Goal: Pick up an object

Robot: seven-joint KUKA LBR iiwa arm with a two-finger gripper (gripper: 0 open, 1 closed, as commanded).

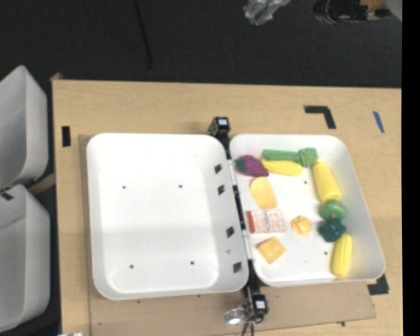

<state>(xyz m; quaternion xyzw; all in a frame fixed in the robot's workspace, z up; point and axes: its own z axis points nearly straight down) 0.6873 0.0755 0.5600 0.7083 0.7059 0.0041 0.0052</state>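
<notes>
I see the metallic gripper (266, 5) above the bench's far edge, aperture indeterminate, well away from the right white bin (357, 180) crowded with yellow plastic corn cobs (326, 180), purple grapes (251, 164), and a red-and-white carton (266, 221) whose print is unreadable.

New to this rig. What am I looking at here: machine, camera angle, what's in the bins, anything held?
One fixed camera looks down at a slant on a wooden bench with two shallow white bins. The metal piece at the top is the robot arm's gripper, high above the bench, away from the bins; nothing shows between its fingers. The right bin holds toy food: corn cobs, a purple grape bunch, green pieces, a cheese wedge and a small red-and-white pack. The left bin sits beside it.
</notes>
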